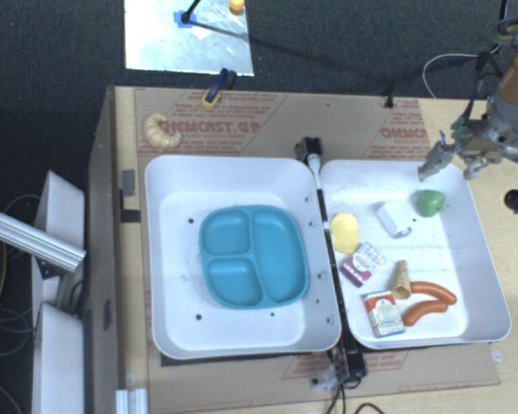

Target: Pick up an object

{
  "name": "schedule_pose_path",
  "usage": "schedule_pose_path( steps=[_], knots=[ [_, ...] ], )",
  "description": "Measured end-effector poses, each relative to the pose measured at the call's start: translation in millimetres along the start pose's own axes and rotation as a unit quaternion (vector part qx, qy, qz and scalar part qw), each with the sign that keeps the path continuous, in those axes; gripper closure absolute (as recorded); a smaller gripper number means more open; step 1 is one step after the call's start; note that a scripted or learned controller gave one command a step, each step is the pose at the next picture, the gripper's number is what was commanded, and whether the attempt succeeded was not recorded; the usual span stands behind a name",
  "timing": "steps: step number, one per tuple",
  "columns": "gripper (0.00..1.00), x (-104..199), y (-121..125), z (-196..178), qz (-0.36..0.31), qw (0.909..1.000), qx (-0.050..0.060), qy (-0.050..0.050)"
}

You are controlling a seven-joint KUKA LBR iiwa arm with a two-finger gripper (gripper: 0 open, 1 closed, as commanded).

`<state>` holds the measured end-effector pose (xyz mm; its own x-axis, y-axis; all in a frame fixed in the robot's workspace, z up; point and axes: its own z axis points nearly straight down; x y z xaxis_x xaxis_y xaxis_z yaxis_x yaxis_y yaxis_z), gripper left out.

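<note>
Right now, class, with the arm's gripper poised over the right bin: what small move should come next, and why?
Probably a short descent toward the round green object. The open two-finger gripper hangs just above and slightly right of it, holding nothing, and the green object lies apart from the other items in the shallow white right bin.

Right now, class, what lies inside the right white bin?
The right white bin holds a green ball, yellow lemon, white block, purple packet, cone, two sausages and a red carton. Anything beneath them is hidden.
</note>
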<state>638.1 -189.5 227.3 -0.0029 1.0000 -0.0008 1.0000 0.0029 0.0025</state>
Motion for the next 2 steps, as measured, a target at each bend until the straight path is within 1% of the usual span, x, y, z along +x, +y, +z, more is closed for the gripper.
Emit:
schedule_pose_path(
  steps=[1,2],
  knots=[
    [0.0,-17.1,30.2,50.6,-0.001,1.0,0.001,0.0],
    [0.0,-16.3,28.2,139.7,-0.001,1.0,0.001,0.0]
  ],
)
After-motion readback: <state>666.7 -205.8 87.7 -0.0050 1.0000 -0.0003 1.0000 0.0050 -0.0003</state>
